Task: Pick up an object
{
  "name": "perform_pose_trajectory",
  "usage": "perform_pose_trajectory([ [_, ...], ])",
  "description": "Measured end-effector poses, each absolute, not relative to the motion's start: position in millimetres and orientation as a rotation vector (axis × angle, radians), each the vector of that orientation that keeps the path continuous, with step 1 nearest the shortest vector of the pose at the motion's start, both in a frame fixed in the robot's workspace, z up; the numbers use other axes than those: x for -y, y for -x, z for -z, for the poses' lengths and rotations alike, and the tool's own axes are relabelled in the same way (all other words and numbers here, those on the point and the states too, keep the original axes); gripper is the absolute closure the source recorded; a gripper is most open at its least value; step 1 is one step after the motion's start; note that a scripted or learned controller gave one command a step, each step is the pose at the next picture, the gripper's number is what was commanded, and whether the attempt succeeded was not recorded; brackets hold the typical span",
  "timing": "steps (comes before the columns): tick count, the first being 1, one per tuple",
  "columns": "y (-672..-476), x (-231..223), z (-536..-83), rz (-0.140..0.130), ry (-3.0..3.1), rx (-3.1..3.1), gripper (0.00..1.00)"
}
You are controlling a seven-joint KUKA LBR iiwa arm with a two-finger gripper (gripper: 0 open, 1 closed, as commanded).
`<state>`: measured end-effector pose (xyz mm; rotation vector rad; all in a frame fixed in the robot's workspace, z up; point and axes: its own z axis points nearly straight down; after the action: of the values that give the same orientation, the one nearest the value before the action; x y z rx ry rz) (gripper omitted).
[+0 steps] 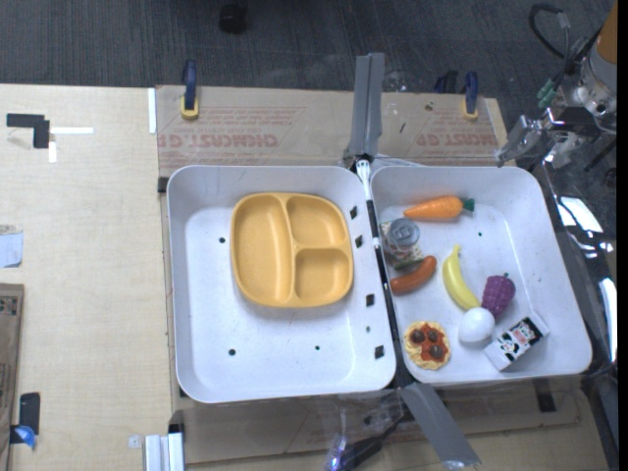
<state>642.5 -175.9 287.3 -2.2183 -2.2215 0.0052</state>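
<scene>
The gripper (530, 137) sits above the far right corner of the right bin (535, 196), outside its rim, over the cardboard sheet (294, 126). Whether it is wide or narrow cannot be told; nothing is visible in it. The arm's grey wrist (599, 81) with its orange band (610, 37) enters at the upper right edge of the view.

Right bin, contents (eight items, one of each):
- One orange carrot (434, 208) with a green top, lying near the far wall.
- One small can (400, 235), against the left wall; its label is not legible.
- One red-brown sausage (413, 275), just beside the can on its near side.
- One yellow banana (457, 281), at the bin centre.
- One purple bunch of grapes (498, 293), to the right of the banana.
- One white egg (476, 326), touching the grapes on their near side.
- One small tart (428, 344) with red topping, at the near left corner.
- One white carton (515, 342) with black print, near the near right corner; the print cannot be read.

Left bin (196, 292), contents: one yellow plate (291, 249) with three compartments, in the far half of the bin.

The cardboard sheet lies under both bins and bears red lettering, seen upside down and not reliably legible. Two blue clamps (188, 88) (470, 94) hold its far edge to the bench (78, 263).
</scene>
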Motion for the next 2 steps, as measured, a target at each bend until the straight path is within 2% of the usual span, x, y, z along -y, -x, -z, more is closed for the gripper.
perform_pose_trajectory([
  [1,-617.0,167.6,-339.6,-0.005,2.058,2.374,0.00],
  [2,-620.1,120.0,-238.0,-0.006,2.092,2.340,0.00],
])
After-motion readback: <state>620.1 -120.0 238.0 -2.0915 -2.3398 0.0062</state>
